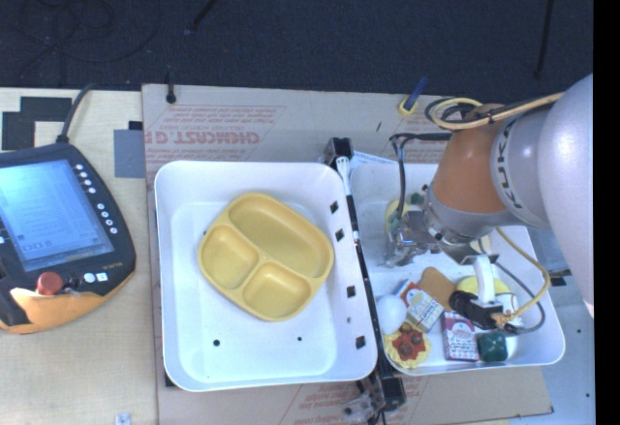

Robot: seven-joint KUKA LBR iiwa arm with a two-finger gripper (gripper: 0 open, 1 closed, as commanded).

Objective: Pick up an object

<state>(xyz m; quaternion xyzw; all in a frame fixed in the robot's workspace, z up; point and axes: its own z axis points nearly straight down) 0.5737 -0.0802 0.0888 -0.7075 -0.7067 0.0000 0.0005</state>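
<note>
Hangs low in the right bin (554,341), close to the wall shared with the left bin (184,336): the gripper (402,247), reaching in from the right on the grey arm; points down and toward the bin's left side.

Nothing seen clamped in it; open or closed, cannot tell (metal parts merge with glare and cable at this slant).

Nearest candidates on two sides; just behind, toward the far wall, a yellow-green item (394,212), partly hidden by the wrist; just in front, toward the near wall, a brown slab (438,282), long axis running diagonally from upper left to lower right; beyond that, a white egg-shaped piece (387,309) against the dividing wall, then a tight cluster of a small printed box (423,309), a round pizza-like toy (407,346), a red packet (457,338) and a green piece (492,348), all touching or nearly so.

Judged the easier target: the brown slab, lying apart from the crowd on its upper end; would call for a short shift toward the near wall and a grip across its narrow width.

Irrelevant for now: the yellow divided plate (266,254), alone in the left bin, well apart.
</note>
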